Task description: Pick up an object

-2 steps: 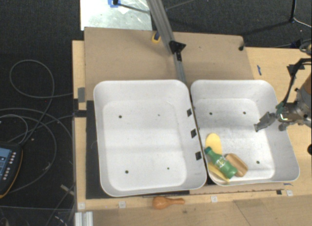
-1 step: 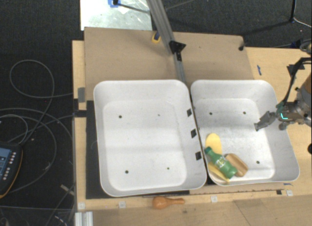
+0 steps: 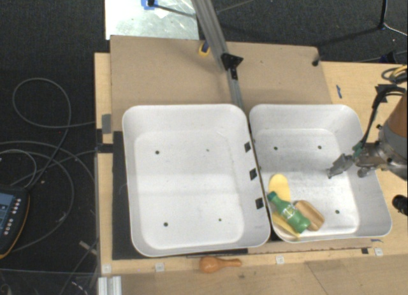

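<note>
Three small objects lie together in the front left corner of the right bin (image 3: 299,112). A green bottle (image 3: 290,211) rests on its side across a yellow banana-shaped piece (image 3: 279,187). Just to its right is a tan and brown bun-like piece (image 3: 311,213). My gripper (image 3: 347,171) hangs over the right side of this bin, up and to the right of the pile and apart from it. Its two fingers stand spread, open, with nothing between them.
The left bin (image 3: 185,114) sits beside the right one, joined by black clips (image 3: 253,174). An orange-brown gourd-shaped object (image 3: 218,263) lies on the bench in front of the bins. A grey pole (image 3: 213,26) slants across the back.
</note>
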### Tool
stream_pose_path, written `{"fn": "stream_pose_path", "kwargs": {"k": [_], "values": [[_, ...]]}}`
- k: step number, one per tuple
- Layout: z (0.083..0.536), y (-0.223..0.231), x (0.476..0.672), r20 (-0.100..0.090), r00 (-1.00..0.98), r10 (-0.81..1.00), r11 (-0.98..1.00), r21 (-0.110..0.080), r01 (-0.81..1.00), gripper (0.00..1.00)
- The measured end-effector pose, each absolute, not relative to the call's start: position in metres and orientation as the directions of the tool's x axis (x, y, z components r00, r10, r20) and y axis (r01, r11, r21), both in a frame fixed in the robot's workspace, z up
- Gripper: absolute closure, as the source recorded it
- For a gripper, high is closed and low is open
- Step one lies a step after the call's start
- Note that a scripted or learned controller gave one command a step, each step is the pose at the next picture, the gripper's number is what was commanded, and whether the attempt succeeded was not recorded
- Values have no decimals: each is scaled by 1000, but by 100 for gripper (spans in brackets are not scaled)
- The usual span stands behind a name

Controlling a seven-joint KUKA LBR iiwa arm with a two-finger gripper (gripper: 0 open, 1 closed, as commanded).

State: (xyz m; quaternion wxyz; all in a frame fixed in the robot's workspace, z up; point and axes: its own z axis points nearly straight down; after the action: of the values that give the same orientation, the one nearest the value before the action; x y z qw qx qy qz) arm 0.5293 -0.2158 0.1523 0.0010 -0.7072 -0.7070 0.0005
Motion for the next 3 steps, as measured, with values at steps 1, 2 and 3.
{"fn": "stream_pose_path", "kwargs": {"k": [1, 2, 3], "values": [[90, -216, 530, 1, 0, 1000, 0, -3, 1000, 0], [91, -216, 531, 0, 1, 1000, -1, 0, 1000, 0], [102, -216, 532, -1, -1, 1000, 1, 4, 1000, 100]]}}
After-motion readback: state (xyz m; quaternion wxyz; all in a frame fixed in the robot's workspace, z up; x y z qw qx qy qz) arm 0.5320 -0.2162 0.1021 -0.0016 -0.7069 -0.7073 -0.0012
